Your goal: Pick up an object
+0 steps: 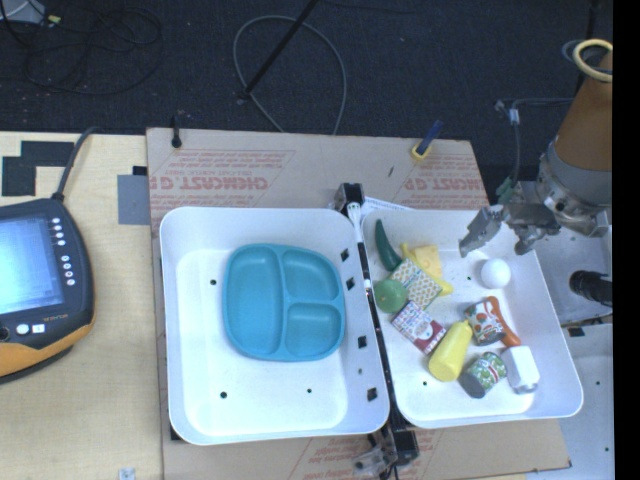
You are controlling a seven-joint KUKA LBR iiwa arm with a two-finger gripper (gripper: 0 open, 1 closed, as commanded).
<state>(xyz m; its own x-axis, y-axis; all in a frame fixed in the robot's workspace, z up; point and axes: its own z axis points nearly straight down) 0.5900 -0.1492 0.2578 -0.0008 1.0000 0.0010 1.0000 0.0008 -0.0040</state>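
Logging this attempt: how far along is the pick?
Early. Nothing looks lifted: the white ball, yellow bottle and green pepper all lie in the right bin. The gripper hangs above that bin's far edge, near the ball. Descent, grasp and lift remain.

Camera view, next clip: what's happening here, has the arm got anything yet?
Nothing is held yet. The tool hangs over the far edge of the right bin, just beyond a white ball, with nothing between its fingers. The bin's clutter, including a yellow bottle and a green pepper, lies untouched. The left bin holds a blue divided plate.
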